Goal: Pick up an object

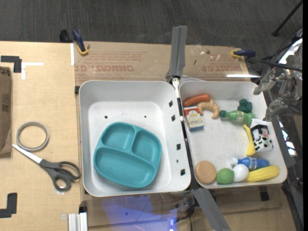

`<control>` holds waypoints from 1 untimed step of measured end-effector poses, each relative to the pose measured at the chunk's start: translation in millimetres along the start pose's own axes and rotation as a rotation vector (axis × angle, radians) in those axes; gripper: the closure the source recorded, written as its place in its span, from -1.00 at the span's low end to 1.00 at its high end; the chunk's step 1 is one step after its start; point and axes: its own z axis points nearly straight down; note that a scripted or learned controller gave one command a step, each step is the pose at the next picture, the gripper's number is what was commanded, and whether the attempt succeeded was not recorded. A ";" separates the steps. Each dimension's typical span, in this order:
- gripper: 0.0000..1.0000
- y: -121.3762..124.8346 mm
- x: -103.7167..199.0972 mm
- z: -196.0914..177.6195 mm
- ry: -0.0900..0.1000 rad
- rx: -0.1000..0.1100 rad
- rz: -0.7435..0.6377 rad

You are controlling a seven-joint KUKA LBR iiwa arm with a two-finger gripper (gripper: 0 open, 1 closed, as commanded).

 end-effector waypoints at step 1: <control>-1.00 -14.6 -40.1 157.7 0.002 0.000 0.055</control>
